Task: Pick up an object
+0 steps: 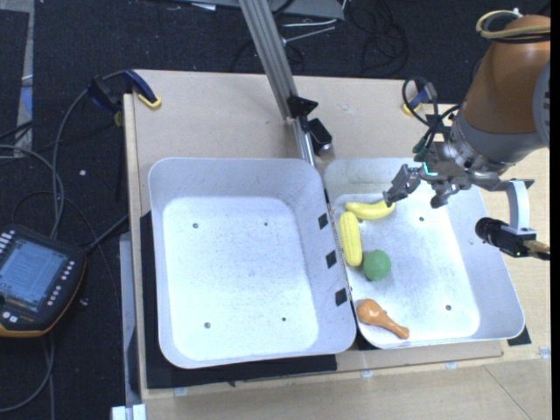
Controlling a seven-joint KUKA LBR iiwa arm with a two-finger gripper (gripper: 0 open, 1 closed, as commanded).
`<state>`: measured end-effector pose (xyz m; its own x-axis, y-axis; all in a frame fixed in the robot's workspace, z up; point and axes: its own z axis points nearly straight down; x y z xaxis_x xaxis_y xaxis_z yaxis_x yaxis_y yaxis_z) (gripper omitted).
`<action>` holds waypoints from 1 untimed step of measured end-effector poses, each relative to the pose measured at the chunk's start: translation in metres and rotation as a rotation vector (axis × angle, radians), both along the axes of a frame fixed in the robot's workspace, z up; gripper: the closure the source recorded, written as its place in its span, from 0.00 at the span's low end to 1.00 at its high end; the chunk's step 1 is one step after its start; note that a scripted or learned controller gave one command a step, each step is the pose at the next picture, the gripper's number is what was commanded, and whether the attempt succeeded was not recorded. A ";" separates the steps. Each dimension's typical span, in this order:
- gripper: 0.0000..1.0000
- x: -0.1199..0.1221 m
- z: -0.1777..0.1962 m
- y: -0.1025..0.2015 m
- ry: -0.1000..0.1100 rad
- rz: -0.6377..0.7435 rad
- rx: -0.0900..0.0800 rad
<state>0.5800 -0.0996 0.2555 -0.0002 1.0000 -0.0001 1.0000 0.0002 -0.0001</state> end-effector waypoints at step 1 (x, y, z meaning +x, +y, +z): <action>0.00 0.000 0.000 0.000 0.000 0.000 0.000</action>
